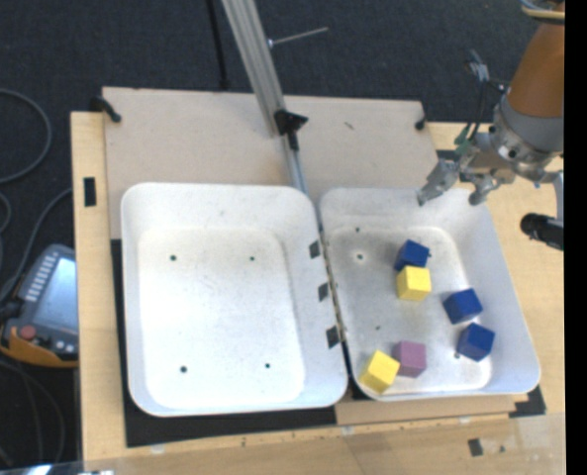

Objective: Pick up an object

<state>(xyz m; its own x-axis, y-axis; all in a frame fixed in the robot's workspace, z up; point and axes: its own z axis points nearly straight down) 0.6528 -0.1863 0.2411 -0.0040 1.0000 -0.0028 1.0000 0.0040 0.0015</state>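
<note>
While the arm (542,67) hangs over the far right corner of the bench (93,295), the gripper (455,189) sits above the far rim of the right bin (506,265), fingers spread apart with nothing between them. That's a ready pose, jaws released and waiting to come down on something.

And there is plenty to choose from! All six blocks lie in the right bin. Near its middle, a blue cube (412,255) and a yellow cube (414,283) sit touching, the blue one on the far side. Toward the right edge, a second blue cube (462,305) rests just beside a third blue cube (475,341), which is nearer the front right corner. Down at the front left corner, another yellow block (381,370) presses against a purple block (409,356).

The left bin (145,295) carries no blocks, so any pick has to come from the right side. The touching pairs look awkward to me: a finger would struggle to slip between neighbours. The closest candidate seems to be the blue cube near the middle, lying nearly under the gripper's line of descent.

Still early in the task, by my reading; no block is lifted yet. An aluminium rail (258,57) slants across the bench's far edge, well clear of the action.
</note>
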